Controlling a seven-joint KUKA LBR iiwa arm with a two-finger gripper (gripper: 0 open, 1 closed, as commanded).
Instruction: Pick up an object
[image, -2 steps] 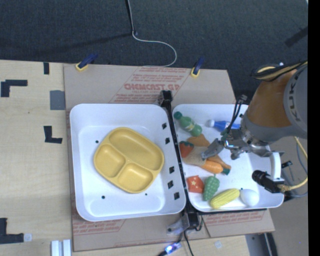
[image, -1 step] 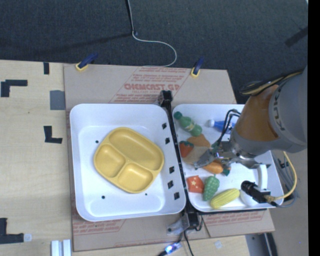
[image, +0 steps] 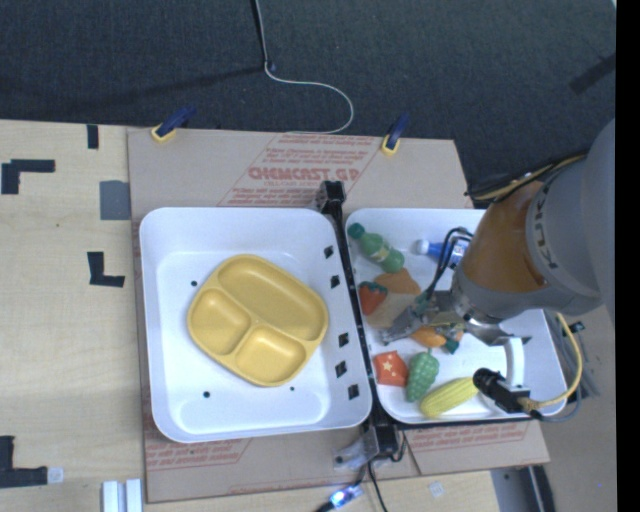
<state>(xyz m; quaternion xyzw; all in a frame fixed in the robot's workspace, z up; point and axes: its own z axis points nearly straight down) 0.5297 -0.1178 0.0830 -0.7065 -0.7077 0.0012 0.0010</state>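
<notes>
The right bin (image: 545, 375) holds several toy foods: a green bottle-shaped piece (image: 375, 247), a tan wedge (image: 402, 283), a red round piece (image: 372, 297), a red block (image: 390, 368), a green bumpy piece (image: 422, 375) and a yellow corn cob (image: 448, 396). My gripper (image: 428, 325) hangs low over the middle of this bin, beneath the orange band of the arm (image: 505, 250). It sits right over a small orange piece (image: 432, 338). A blue and white item (image: 428, 247) lies partly hidden behind the arm.
In the left bin (image: 160, 300) lies a yellow divided plate (image: 258, 318). The divider between the bins (image: 350, 310) runs just left of the toys. A black fitting with a yellow cable (image: 498, 390) hangs near the corn cob.
</notes>
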